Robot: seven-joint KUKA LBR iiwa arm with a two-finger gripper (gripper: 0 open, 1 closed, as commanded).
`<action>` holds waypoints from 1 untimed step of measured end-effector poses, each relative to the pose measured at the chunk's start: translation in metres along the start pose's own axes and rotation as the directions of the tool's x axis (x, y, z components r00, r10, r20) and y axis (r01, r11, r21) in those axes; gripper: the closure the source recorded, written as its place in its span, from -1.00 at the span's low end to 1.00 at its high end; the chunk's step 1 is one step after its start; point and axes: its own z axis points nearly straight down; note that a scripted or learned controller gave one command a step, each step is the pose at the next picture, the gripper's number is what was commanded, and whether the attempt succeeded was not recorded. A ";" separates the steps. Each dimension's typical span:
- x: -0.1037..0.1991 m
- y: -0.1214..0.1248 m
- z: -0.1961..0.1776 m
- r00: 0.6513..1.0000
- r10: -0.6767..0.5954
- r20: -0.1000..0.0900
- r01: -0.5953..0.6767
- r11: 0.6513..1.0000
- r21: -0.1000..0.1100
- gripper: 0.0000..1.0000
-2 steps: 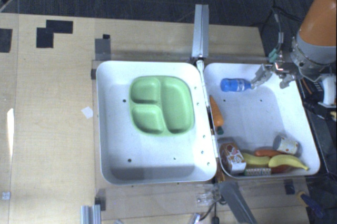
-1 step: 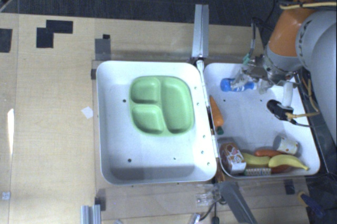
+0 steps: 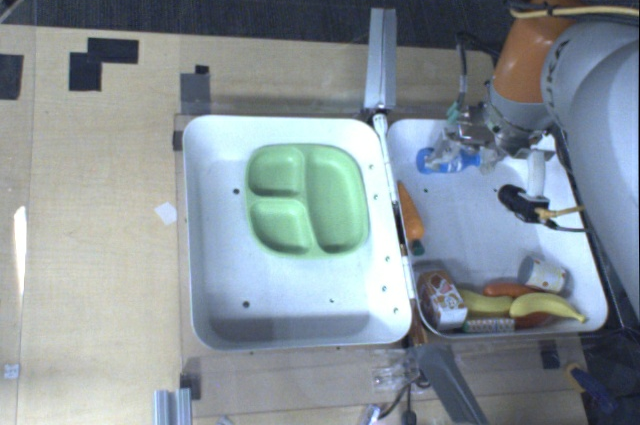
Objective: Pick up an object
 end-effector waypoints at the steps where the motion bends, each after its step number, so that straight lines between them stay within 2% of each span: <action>1: -0.004 -0.004 -0.008 1.000 0.002 0.001 -0.002 1.000 0.021 1.00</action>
